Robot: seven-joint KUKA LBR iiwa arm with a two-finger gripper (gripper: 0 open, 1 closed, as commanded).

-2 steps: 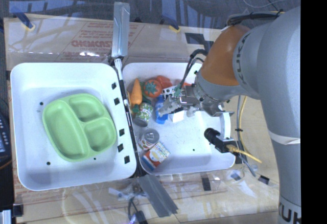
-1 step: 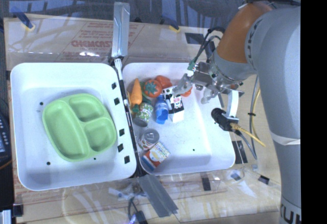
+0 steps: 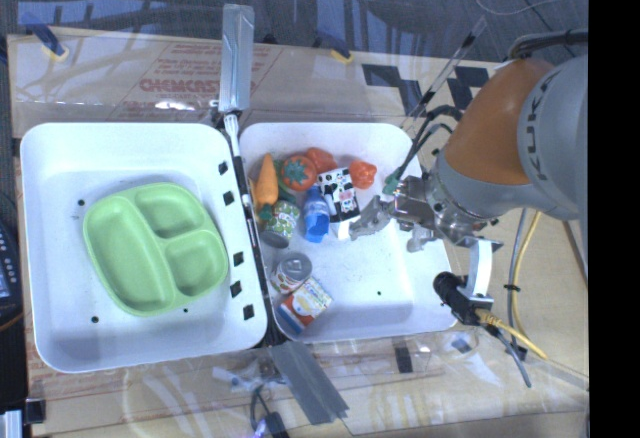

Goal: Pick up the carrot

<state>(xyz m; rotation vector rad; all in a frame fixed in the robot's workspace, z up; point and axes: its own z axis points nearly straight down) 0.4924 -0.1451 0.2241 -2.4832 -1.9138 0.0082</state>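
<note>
Carrot (image 3: 265, 182): lies at left wall of rt bin (image 3: 395, 301), beside tomato (image 3: 297, 172).
Gripper (image 3: 368, 219): over rt bin, near bottle (image 3: 316, 217); finger state can't tell.

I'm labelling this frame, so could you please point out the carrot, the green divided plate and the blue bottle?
carrot (image 3: 265, 182): camera view, middle of its orange body.
green divided plate (image 3: 100, 256): camera view, its left rim.
blue bottle (image 3: 316, 218): camera view, middle of its body.
</note>
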